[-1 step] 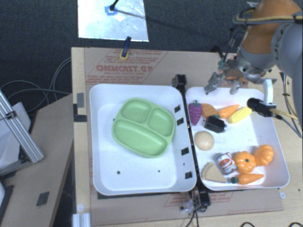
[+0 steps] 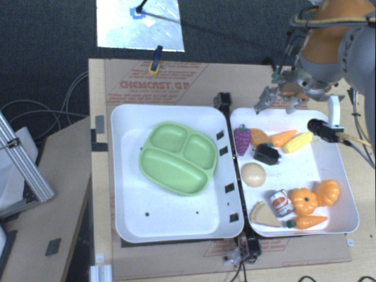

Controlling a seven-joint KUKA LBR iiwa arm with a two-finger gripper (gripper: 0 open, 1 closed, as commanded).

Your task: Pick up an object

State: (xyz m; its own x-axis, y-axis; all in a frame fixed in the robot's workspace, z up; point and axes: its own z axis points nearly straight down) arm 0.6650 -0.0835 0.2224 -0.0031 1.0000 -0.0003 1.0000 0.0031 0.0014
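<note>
Claw [image 2: 278,100] is hovering open, gripping nothing, just above the right bin's [image 2: 346,175] far edge; purple plastic grapes [image 2: 241,140] are lying nearby below.

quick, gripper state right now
gripper: open, holding nothing, above the far edge of the right bin

The arm [image 2: 352,46] is cased in smooth grey, with a rounded orange band [image 2: 338,25] set above the wrist. Thin cables are looped over the orange part. The gripper [image 2: 281,101] is built of bare grey metal, with small fittings seen at its base.
</note>
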